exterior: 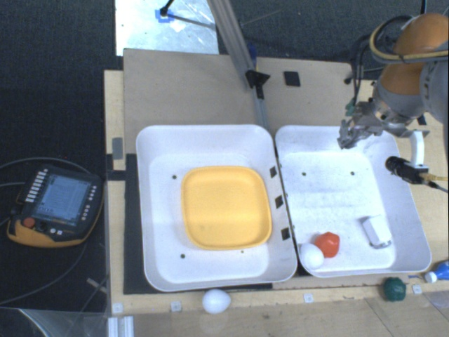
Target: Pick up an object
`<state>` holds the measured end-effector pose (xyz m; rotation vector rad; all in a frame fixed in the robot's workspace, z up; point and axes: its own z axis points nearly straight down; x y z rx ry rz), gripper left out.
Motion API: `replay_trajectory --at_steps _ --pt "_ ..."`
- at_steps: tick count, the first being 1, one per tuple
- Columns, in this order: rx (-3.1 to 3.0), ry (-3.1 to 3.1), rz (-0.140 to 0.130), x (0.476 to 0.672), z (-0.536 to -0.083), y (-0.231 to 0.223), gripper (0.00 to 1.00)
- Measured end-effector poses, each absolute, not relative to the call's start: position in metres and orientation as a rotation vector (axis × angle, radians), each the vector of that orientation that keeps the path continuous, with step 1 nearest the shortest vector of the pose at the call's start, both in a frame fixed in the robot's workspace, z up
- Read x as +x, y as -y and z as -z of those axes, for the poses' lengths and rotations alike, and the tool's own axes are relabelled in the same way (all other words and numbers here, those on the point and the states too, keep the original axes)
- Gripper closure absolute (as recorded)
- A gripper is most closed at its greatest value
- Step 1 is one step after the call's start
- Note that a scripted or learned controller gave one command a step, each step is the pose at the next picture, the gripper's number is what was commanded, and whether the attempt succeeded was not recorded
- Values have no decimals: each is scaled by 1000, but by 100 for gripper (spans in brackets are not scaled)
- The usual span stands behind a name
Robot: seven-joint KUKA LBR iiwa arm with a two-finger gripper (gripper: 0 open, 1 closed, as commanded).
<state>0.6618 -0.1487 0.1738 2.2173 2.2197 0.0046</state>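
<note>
The pincer [349,140] is positioned at the right bin's [351,181] far edge; its state cannot be told. The orange object [327,243] lies near-side, touching a white ball [311,256]; crowding risks a missed grasp.

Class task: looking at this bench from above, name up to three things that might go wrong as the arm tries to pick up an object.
1. The red object touches the white ball; closing on one may knock the other away.
2. Both sit against the right bin's near wall, which may block a finger.
3. The end effector is at the far rim, across the bin from the small white block and the rest, so any aiming error matters.
</note>
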Motion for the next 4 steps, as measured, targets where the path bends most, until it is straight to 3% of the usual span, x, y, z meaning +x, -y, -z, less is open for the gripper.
replay_trajectory --at_steps 1,2,4 --pt "2217 -2219 -5 670 -226 155 100" --pt "2219 -2221 -2 671 -241 155 100" --pt "2217 -2227 -1 626 -238 58 100"
